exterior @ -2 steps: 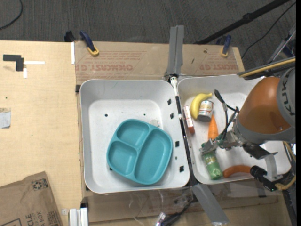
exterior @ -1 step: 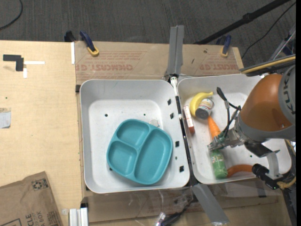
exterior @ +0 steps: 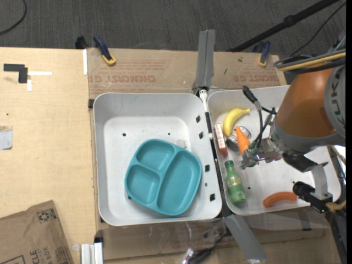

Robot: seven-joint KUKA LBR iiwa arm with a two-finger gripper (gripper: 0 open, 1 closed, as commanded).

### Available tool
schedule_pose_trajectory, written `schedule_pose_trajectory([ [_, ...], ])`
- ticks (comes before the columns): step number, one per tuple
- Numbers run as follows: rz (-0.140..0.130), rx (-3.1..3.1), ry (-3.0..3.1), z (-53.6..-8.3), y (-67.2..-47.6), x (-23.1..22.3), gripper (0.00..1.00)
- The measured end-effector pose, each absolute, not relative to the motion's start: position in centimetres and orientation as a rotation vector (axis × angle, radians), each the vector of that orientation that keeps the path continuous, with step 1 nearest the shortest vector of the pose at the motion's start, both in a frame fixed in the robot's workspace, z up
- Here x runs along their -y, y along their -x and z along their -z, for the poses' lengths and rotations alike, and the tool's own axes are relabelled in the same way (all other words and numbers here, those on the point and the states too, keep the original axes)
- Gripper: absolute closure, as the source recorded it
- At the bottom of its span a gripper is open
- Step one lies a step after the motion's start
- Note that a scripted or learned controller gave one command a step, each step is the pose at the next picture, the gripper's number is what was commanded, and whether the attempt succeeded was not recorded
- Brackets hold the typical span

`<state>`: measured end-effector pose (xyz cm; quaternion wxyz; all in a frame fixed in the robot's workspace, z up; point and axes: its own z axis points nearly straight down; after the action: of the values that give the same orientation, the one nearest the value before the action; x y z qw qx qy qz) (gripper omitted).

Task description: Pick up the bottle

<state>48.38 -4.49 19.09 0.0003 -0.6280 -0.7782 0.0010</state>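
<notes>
Bottle [exterior: 234, 182]: lying by the right bin's [exterior: 286, 208] left wall, near its front corner.
Gripper [exterior: 248, 159]: hovering just above the bottle; finger state unclear.

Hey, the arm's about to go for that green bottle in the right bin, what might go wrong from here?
1. The green plastic bottle lies on its side against the right bin's left wall, so one finger may find no room on that side.
2. The gripper hangs above and right of the bottle's cap, close to the orange carrot and yellow banana; it might catch one instead.
3. Lying flat, the round bottle may roll away when touched.
</notes>
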Motion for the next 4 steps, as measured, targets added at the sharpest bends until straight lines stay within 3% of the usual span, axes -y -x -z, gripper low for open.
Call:
schedule_pose_trajectory([
  [1, -0.003, 2.444, 1.974, -19.1, -48.4, 4.5, 0.0],
  [2, -0.004, 2.317, 2.12, -19.1, -47.8, -2.2, 0.0],
  [3, -0.003, 2.194, 2.249, -19.1, -47.8, 1.0, 0.0],
  [4, -0.006, 1.927, 2.48, -19.0, -47.7, -2.3, 0.0],
])
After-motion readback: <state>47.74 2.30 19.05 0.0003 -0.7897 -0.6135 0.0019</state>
